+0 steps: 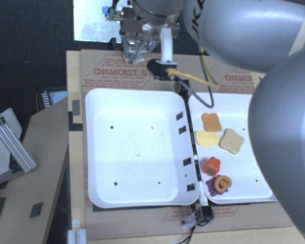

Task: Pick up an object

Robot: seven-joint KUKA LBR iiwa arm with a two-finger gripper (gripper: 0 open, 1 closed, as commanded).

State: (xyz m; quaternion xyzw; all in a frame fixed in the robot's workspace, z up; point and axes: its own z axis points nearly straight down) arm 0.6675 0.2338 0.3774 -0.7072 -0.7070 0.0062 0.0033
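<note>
Several toy food pieces lie in the right bin (244, 189): an orange slab (211, 121), a yellow piece (207, 139), a tan bread slice (231, 141), a red pepper-like piece (211, 165) and an orange ring on a purple piece (220, 184). My gripper (135, 54) hangs high over the cardboard behind the left bin (99, 151), far from all the pieces. I see nothing hanging under it. The grey arm covers the right part of the right bin.
A divider with black clips (189, 141) runs between the two bins. A yellow and a black cable (193, 80) trail from the wrist over the back of the divider. Aluminium framing (10, 141) stands off the bench at the left.
</note>
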